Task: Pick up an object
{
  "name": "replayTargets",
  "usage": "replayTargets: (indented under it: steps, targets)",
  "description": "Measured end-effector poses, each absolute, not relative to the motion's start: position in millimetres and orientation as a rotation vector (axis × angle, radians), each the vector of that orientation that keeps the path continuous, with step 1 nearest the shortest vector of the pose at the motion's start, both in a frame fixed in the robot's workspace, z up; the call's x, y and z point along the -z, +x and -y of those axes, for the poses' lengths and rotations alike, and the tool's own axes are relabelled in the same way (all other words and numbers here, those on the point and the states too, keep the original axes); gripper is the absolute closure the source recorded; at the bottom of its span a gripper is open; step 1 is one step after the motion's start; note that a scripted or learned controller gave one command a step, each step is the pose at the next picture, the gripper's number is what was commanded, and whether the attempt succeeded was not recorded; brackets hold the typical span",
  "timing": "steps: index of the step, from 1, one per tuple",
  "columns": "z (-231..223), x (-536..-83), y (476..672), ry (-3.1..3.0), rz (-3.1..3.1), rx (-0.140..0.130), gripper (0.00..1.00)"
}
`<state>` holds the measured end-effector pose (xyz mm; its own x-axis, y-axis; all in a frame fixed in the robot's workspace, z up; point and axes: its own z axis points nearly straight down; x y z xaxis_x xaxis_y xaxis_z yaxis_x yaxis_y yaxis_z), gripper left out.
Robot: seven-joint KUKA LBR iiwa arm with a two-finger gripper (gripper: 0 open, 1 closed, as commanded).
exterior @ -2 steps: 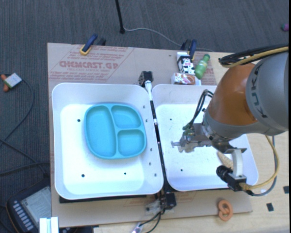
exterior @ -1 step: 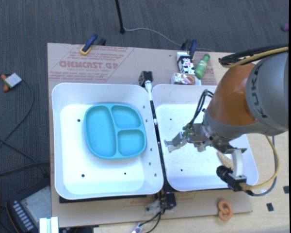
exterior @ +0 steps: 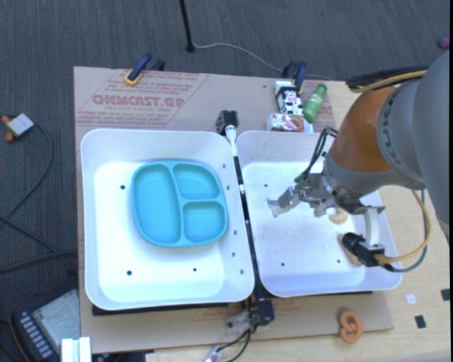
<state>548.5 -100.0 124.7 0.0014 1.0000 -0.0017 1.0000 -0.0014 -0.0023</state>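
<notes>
Arm enters from the right, orange band above the wrist, and bends down over the right bin [exterior: 287, 277]. Gripper [exterior: 281, 204] points left, low over the bin floor; fingers' state cannot be told, too small and blurred. Blue divided plate [exterior: 179, 204], three compartments, lies flat in the middle of the left bin [exterior: 106, 277]. A small tan object [exterior: 337, 216] sits beside the wrist, partly hidden, identity unclear. Green bottle [exterior: 314, 102] rests on the table behind the bins.

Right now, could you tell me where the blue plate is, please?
The blue plate lies in the left bin, near its middle, with the right bin alongside.
</notes>
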Motion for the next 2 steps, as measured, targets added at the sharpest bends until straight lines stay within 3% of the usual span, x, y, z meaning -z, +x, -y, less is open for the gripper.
replayTargets:
  steps: [1, 2]
  targets:
    - [103.2, -103.6, 632.7, -2.221, 2.223, -0.003, 0.0]
    - [95.8, -103.5, 554.5, -2.22, 2.22, -0.003, 0.0]
